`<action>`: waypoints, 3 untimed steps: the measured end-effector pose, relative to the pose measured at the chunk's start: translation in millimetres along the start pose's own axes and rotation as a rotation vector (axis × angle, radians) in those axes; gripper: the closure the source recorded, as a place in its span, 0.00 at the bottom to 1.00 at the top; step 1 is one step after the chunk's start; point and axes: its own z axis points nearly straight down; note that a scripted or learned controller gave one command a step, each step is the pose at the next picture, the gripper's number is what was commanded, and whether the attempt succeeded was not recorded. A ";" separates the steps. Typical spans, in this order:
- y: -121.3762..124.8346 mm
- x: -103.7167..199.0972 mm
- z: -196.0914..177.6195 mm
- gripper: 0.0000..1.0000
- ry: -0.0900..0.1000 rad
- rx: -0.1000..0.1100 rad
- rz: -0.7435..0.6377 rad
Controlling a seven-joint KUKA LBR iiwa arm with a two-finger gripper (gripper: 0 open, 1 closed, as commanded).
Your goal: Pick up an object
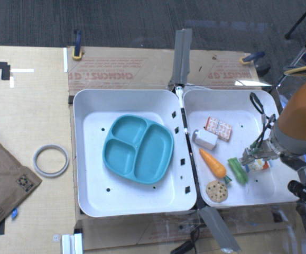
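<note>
pale wood bench (26, 110), cardboard (126, 70), two white bins (81, 157)

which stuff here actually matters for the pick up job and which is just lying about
Belongs to the job:
- pincer, low in the right bin
- green piece, next to it
- carrot
- cookie
- white block
- red and white packet

Just lying about:
- blue divided plate in the left bin
- tape ring
- cardboard box

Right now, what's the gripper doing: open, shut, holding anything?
Gripper: low in the right bin, beside the green object; open or shut cannot be told, nor any hold.
</note>
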 end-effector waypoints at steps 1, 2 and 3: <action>0.0 0.1 0.1 0.00 0.000 0.000 0.000; 26.9 -37.7 19.4 0.00 0.012 0.010 -0.355; 27.2 -37.7 19.3 0.00 0.011 0.009 -0.355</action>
